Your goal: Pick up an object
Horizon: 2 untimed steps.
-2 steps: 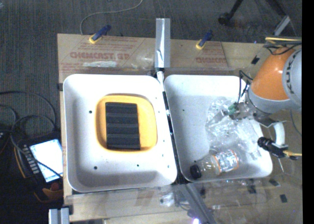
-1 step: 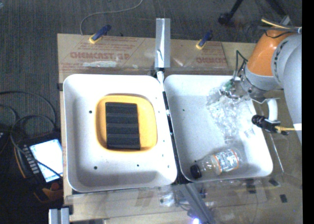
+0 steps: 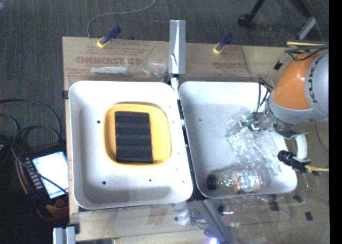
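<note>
Two white bins are seen side by side on the tabletop (image 3: 75, 56). In the left bin (image 3: 85, 184), at centre left of the frame, a yellow tray (image 3: 163, 136) is laid flat, and a black ribbed block (image 3: 133, 136) is set inside it.

In the right bin (image 3: 208, 115), a clear plastic bottle (image 3: 238, 181) is found lying on its side along the lower edge, its dark cap pointed left and a label wrapped round its middle. Just above the bottle, a crumpled clear wrapper (image 3: 251, 141) is spread across the right half of the bin; whether the two touch cannot be told.

The arm (image 3: 296, 88) is seen at the right of the frame, its orange band uppermost, lowered over the wrapper's upper right part. The pincer (image 3: 255, 123) is placed at the wrapper's top edge, but its opening cannot be told, and nothing can be made out between its tips.

Two clamps, blue and yellow, are fixed at the tabletop's upper edge, and a tablet (image 3: 48, 171) is lying at lower left.
</note>
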{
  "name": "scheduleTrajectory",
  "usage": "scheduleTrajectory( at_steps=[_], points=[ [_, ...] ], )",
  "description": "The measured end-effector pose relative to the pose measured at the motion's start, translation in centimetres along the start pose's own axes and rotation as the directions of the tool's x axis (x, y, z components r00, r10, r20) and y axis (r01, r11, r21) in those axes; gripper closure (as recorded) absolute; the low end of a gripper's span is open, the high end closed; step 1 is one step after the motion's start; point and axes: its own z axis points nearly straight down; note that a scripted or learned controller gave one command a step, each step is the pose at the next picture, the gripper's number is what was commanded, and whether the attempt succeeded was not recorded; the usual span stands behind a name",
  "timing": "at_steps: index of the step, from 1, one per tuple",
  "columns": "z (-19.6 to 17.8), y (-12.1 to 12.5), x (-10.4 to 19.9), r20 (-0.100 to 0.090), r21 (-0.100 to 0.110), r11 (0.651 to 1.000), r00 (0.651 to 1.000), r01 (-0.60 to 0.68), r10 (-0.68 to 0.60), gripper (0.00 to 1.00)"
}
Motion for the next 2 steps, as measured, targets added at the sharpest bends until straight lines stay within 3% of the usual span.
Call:
scheduleTrajectory(
  at_steps=[1,2],
  points=[
    [-0.9,0.1,0.1,-0.001,-0.002,1.0,1.0,0.001,-0.001,1.0],
    [-9.7,1.6,5.0,-0.004,0.015,0.995,0.995,-0.1,0.1,1.0]
  ],
)
